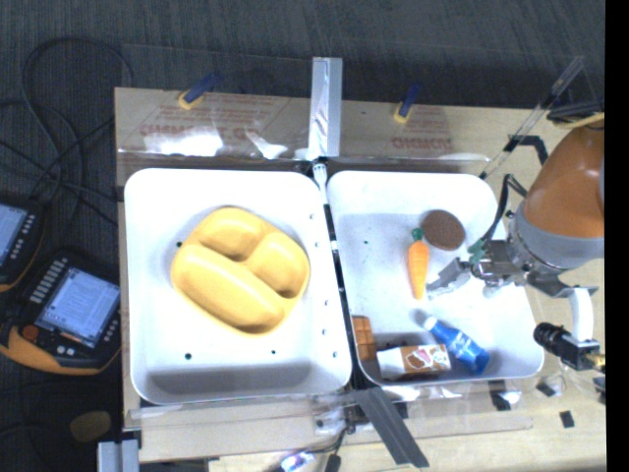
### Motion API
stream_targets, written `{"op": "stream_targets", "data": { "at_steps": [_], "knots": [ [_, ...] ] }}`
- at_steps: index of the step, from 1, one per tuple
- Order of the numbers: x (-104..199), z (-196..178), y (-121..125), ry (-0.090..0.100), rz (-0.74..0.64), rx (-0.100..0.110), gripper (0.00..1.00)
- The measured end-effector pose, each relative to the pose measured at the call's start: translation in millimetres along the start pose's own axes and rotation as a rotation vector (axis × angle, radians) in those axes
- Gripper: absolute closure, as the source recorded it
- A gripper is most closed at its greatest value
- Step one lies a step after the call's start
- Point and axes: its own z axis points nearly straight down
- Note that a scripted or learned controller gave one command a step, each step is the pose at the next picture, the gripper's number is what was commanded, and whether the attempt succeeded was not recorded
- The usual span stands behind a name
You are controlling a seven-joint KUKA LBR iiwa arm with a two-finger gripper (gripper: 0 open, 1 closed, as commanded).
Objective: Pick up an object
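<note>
**Gripper over the right bin, beside the carrot**

A pale wooden desk stands on dark grey carpet. It carries 2 shallow white bins side by side, with a metal strip running back from the seam between them. 2 clips, blue and yellow, sit on the clear sheeting along the far edge of the desk. On the floor to the left lie black cables and 2 handheld control units with screens.

The left bin holds 1 large yellow, lumpy, bread-like form that takes up most of its floor.

The right bin holds several small things. The arm, grey with an orange band, reaches in from the right, and its gripper hangs low over the middle of this bin. Whether its fingers are open or closed I cannot tell, and nothing is seen held between them.

The carrot lies just left of the gripper, close beside its tip. It is small and orange, with a green top, and lies with the tip pointing toward the near side. A brown round disc sits just behind it. Nearer the front lie a blue bottle with a white cap, a small carton and a brown block against the dividing wall.
</note>
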Motion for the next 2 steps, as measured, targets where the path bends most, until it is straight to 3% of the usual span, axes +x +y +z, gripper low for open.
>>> {"op": "stream_targets", "data": {
  "at_steps": [1,2],
  "knots": [
    [-5.4,95.9,-10.2,-0.001,-0.032,-0.013,0.00],
    [-5.4,87.8,-10.1,-0.001,-0.031,-0.012,1.00]
  ]
}}
